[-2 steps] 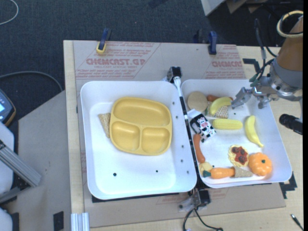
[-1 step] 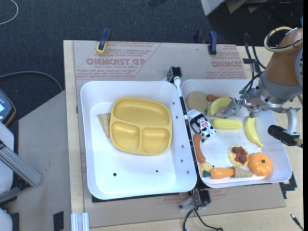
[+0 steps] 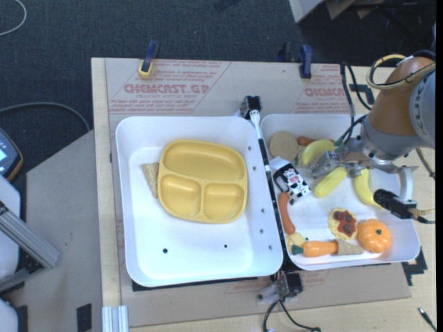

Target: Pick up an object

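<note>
Robot lab: clamped bench, cables

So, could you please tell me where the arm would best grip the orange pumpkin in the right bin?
Probably across the round body of the pumpkin, coming straight down from above. It sits upright with its stem up, the pizza slice touches its left side, and the bin wall crowds its right.

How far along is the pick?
Done: the arm has reached over the right bin. In hand: the gripper is low among the bananas; no grasp is visible. Left: a confirmed grip and lift. The yellow tray sits in the left bin.
</note>
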`<state>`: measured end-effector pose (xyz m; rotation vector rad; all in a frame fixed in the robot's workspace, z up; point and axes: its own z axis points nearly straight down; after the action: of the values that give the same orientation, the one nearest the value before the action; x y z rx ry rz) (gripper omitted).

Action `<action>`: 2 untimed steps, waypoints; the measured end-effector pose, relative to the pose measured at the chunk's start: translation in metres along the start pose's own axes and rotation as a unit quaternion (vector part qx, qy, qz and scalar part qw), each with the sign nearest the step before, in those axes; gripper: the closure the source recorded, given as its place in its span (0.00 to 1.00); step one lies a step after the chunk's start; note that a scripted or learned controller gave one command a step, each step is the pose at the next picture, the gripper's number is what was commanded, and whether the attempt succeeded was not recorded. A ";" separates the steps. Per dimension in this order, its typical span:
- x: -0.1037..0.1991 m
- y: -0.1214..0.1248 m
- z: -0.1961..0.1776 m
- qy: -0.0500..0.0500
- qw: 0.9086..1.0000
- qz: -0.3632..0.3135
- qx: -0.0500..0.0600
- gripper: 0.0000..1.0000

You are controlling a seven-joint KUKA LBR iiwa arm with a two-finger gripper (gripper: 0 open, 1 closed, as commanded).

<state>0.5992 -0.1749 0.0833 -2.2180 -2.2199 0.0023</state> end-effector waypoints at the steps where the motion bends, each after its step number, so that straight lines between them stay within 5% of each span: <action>1: 0.000 0.001 -0.012 -0.001 1.000 0.000 -0.002 1.00; 2: 0.005 -0.005 -0.059 -0.002 1.000 0.000 -0.004 1.00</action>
<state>0.5946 -0.1704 0.1419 -2.2242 -2.2245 -0.0027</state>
